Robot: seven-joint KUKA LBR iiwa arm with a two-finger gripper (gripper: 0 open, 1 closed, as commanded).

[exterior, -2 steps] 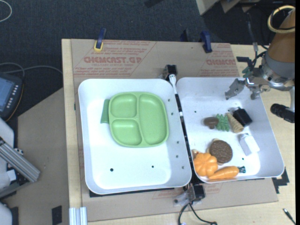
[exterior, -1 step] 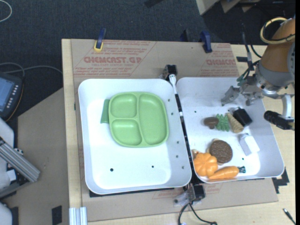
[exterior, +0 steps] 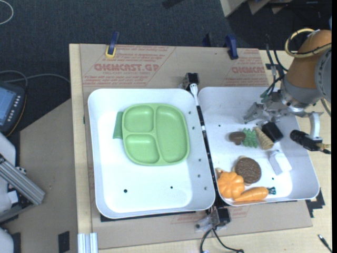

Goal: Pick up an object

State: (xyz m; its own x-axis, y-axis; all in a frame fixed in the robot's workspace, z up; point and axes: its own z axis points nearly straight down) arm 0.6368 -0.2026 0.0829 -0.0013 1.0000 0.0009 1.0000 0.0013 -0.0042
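Observation:
My gripper (exterior: 271,131) hangs low over the back of the right bin (exterior: 221,104), below the grey wrist and the orange band (exterior: 308,46). Just left of it lie a small green leafy toy (exterior: 249,138) and a brown lump (exterior: 237,137), the green one almost touching the gripper's tip. A white-grey block (exterior: 279,161) rests just in front of the gripper. Nearer the front are a round brown patty (exterior: 247,169), an orange pumpkin-like toy (exterior: 230,184) and a carrot (exterior: 254,194). I see nothing lifted off the bin floor.
The left bin (exterior: 105,162) holds a green divided plate (exterior: 156,133) towards its back. A black divider (exterior: 202,136) separates the two bins. Blue and yellow clamps (exterior: 111,45) sit on the board's far edge.

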